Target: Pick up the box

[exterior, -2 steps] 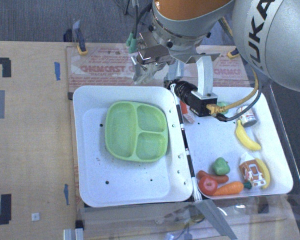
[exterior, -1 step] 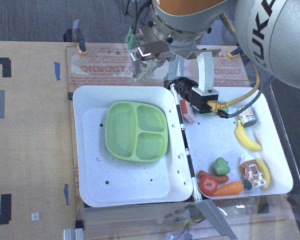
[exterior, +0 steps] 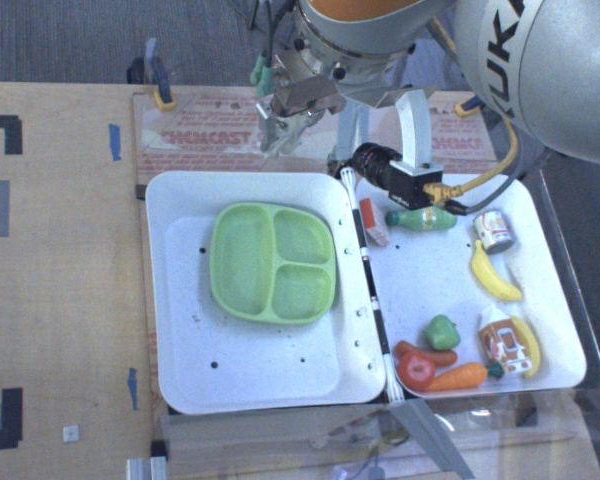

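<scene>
— Counter (exterior: pixel 60 268) is carrying two white bins; what is sitting in the left bin (exterior: pixel 180 358)?
— A green divided plate (exterior: pixel 273 263) is lying in its middle. Beyond that bin's twelve o'clock rim the fingers (exterior: pixel 272 138) are hanging over a printed cardboard sheet (exterior: pixel 190 133). As far as I can judge they are standing slightly apart, with nothing between them.
— And moving right?
— The right bin (exterior: pixel 430 278) is holding the clutter. A small red and white piece (exterior: pixel 373 224) and a green bottle (exterior: pixel 420 219) are lying at eleven o'clock. A pepper (exterior: pixel 441 331), tomato (exterior: pixel 416 369) and carrot (exterior: pixel 462 376) are crowding at six. A can (exterior: pixel 493 230) and a banana (exterior: pixel 495 273) are resting toward two.
— Where is the box sitting?
— The box (exterior: pixel 502 346), orange and white, is lying in that bin's five o'clock corner. A yellow item (exterior: pixel 527 336) is touching its three o'clock side, and the carrot is lying just beside it at eight.
— Which way is it lying from the fingers?
— Between four and five o'clock, well apart, across the whole right bin. Its long axis is seemingly running eleven to five, so I am expecting the fingers to need closing across its narrow width.
</scene>
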`<state>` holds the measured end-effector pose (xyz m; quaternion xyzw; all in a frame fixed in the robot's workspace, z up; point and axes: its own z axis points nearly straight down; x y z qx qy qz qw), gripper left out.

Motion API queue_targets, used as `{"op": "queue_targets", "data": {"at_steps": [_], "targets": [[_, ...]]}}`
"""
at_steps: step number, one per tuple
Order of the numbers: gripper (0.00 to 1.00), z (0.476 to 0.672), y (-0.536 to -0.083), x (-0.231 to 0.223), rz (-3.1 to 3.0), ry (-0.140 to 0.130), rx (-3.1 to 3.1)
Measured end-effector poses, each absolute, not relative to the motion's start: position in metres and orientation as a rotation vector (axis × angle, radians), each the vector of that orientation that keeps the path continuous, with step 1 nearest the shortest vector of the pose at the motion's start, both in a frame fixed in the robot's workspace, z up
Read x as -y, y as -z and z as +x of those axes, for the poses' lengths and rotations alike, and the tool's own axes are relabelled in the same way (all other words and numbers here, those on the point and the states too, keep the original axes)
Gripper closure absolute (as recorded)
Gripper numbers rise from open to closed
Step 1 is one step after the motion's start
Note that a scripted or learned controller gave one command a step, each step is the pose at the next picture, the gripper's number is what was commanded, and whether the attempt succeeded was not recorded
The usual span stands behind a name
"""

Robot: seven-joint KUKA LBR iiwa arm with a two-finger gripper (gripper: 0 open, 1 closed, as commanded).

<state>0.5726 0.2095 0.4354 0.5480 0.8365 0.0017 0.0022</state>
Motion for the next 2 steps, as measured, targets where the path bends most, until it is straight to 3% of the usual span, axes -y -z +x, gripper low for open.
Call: {"op": "queue_targets", "data": {"at_steps": [1, 2], "targets": [[1.0, 0.57, -0.435, -0.177, 1.823, 0.002, -2.559], [1.0, 0.555, -0.262, -0.19, 1.672, -0.001, -2.659]]}}
